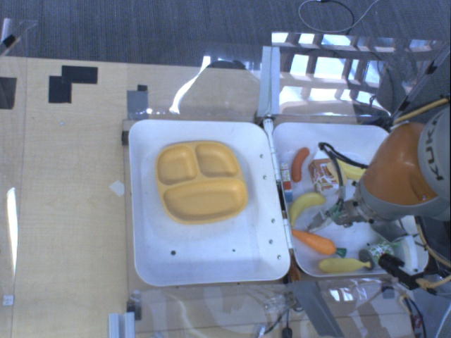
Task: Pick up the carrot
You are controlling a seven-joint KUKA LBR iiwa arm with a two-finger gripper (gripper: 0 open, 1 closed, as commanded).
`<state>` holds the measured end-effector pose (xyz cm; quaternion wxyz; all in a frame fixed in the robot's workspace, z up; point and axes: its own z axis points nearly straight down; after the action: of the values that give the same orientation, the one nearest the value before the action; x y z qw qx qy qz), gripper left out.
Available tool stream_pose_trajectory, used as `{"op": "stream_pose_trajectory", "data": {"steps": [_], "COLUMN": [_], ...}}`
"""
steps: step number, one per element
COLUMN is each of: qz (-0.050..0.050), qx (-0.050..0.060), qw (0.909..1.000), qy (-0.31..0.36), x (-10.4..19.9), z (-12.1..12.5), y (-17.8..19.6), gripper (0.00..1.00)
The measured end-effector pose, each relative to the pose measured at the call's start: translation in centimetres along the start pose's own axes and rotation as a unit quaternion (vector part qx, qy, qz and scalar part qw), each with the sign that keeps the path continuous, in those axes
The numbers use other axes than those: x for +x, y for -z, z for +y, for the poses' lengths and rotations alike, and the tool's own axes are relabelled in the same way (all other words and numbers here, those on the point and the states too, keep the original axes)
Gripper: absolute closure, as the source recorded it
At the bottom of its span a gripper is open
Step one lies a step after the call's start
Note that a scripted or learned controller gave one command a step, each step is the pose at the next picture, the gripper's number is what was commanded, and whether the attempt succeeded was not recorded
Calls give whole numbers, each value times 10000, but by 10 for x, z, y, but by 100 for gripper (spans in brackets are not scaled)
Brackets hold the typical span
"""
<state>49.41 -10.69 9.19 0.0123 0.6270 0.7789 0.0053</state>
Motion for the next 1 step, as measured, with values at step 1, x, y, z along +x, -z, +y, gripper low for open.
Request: {"op": "stream_pose_trajectory", "data": {"steps": [1], "qz": [25], "qx": [-9], "qw": [10000], "qy": [23], "x": [2], "z": [2], "y": [11], "gripper": [100]}}
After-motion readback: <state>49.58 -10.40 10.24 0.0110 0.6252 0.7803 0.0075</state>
